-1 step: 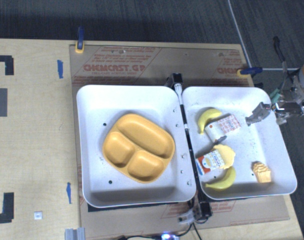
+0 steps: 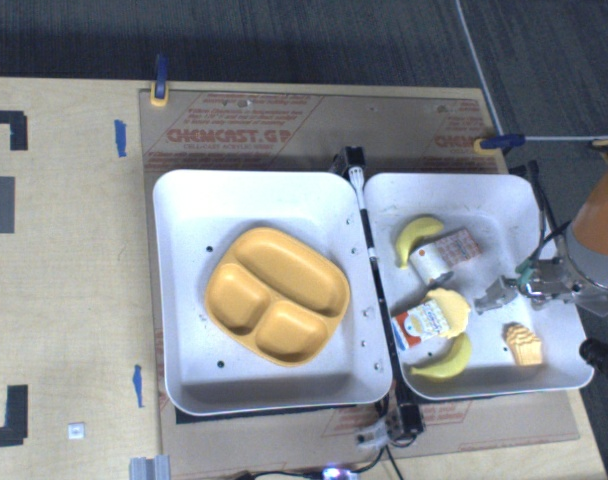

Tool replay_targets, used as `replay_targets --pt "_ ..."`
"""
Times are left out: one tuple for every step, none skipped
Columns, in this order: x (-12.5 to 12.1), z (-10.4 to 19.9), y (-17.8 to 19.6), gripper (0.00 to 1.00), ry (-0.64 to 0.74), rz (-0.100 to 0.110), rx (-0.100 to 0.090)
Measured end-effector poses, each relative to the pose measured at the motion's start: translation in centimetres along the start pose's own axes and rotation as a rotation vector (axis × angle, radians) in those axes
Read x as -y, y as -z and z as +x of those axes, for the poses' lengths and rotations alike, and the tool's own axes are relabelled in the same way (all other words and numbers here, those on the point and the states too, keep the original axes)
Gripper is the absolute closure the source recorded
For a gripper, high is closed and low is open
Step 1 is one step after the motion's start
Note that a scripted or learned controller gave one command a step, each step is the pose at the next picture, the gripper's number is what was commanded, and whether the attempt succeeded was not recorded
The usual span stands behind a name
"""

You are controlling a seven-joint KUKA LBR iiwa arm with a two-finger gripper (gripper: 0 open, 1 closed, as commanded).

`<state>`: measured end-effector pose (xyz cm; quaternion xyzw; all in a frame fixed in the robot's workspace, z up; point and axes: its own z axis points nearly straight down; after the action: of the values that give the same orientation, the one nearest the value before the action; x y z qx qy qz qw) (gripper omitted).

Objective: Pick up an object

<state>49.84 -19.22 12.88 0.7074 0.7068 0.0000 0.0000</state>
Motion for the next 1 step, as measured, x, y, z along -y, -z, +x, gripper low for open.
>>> replay_targets --pt "1.82 4.47 -4.30 0.00 0.001 -0.003 0.001"
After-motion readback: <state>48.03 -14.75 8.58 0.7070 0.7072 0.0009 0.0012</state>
